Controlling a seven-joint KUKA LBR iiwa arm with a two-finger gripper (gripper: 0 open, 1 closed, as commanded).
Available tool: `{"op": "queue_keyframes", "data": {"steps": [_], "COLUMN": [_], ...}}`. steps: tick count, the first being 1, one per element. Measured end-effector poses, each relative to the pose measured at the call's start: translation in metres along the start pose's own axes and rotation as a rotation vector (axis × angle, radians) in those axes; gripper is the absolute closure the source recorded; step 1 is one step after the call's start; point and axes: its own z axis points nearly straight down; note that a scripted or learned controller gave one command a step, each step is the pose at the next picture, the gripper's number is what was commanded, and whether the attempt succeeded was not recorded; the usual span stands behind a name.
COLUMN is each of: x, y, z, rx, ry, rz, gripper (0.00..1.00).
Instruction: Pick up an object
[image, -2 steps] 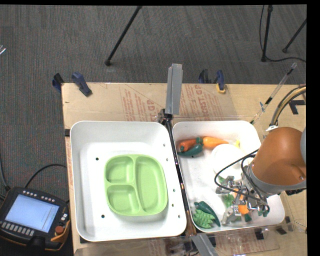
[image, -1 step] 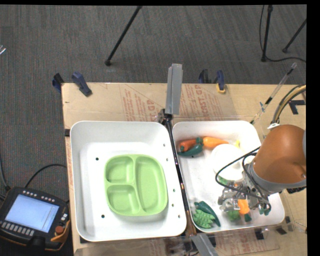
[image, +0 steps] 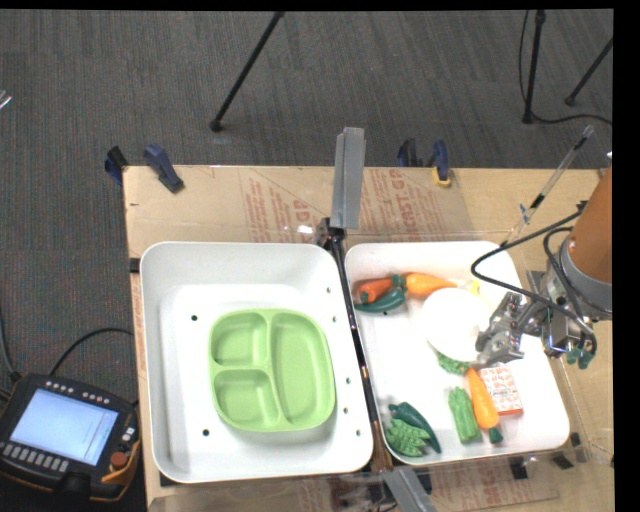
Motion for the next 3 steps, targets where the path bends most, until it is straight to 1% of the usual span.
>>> {"op": "queue_keyframes", "data": {"steps": [1, 2, 3], "x": [0.0, -0.002, -0.001], "y": [-0.017, -0.017, -0.021], "z": [0.075, 0.072, 0.201], "rx": [0.002, 0.001, 0.001], "ry": [0.022, 0.015, 0.017], "rz": [-0.017, -0.018, -0.034], "gripper": [1.0, 0.0, 0.0]}}
